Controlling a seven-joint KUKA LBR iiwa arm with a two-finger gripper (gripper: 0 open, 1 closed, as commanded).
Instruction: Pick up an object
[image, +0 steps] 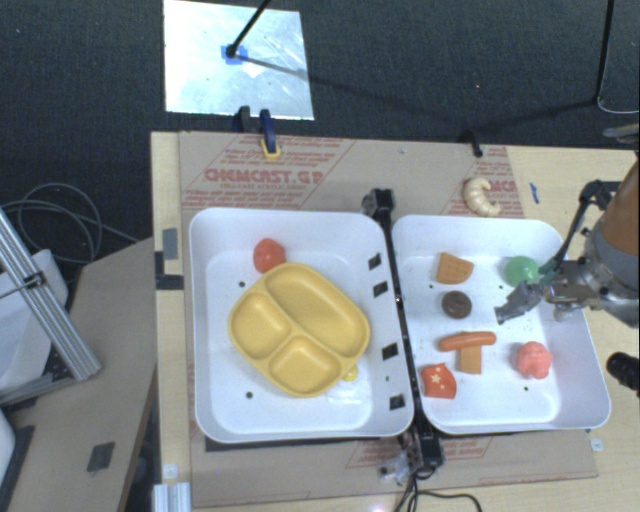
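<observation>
Landmark: left shallow white plastic bin (215, 330). Yellow three-compartment plastic tray (298, 327) inside, tilted. Beyond bin: brown printed cardboard sheet (300, 170), blue-yellow clamp (268, 133), shiny foil-like square (238, 60). Right of bin, past neighbouring bin's far corner: cream curved piece (482, 196).

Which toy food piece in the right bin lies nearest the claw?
The green ball, just above the claw; the pink ball and brown ball sit farther off.

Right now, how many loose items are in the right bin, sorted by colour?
Orange: 2, wedge and T-shaped piece
Red or pink: 2, red block and pink ball
Green: 1, ball
Brown: 1, ball
Total: 6
</observation>
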